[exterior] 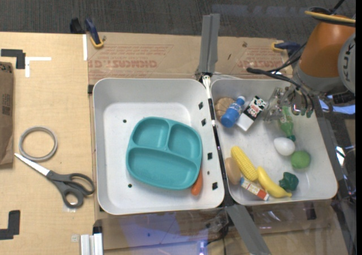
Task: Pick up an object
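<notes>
Green stalk and white egg crowd my end effector in the right bin; can't tell its opening. Blue bottle sits near.

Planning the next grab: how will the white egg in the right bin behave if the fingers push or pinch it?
The egg looks smooth and rounded, so it will probably roll or squirt sideways under an off-centre pinch. It lies on bare bin floor, with the green ball close beside it, so a push may knock the two together. It is likely light.
</notes>
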You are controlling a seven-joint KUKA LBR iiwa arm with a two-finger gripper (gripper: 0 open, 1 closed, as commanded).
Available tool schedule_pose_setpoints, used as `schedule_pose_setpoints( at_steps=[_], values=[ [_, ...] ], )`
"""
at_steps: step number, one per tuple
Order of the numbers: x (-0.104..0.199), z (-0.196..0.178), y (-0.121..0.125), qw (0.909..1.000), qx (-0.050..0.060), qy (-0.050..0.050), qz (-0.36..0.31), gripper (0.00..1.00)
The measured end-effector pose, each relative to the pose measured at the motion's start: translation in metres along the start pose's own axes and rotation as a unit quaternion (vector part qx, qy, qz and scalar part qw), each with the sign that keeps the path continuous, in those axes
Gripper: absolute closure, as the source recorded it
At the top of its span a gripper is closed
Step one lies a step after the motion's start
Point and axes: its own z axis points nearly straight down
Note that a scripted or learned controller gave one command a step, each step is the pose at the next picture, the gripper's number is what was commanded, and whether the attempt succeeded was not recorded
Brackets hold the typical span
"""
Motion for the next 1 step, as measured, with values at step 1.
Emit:
schedule_pose_setpoints(
  at_steps=[1],
  values=[
    [0.0070,-0.0003,-0.0129,1.0000,0.000,0.000,0.005,0.00]
  ],
)
